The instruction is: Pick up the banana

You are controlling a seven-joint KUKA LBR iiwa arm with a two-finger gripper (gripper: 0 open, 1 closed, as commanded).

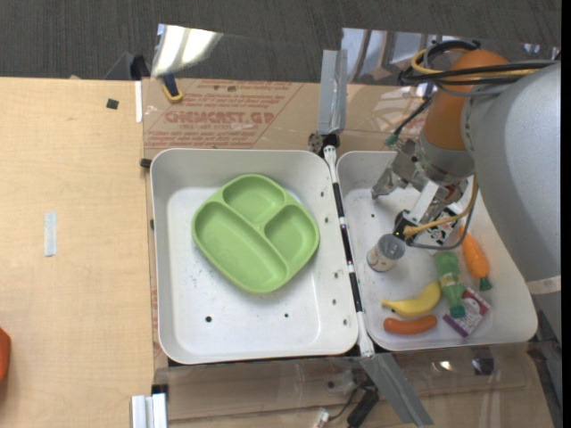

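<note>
Wooden desk carries two white bins side by side: green divided plate (pixel 256 231) in the left bin (pixel 169 266), clutter in the right bin (pixel 361 181). Banana (pixel 416 300) lies near the right bin's near edge, long axis roughly left-right with the right end tipped up, just nearer the camera than the tool (pixel 406 228) and slightly right, sausage (pixel 410 325) just beside it. Tool sits over a small can (pixel 385 252); wrist and cables hide the tips, so cannot tell its state.
</note>
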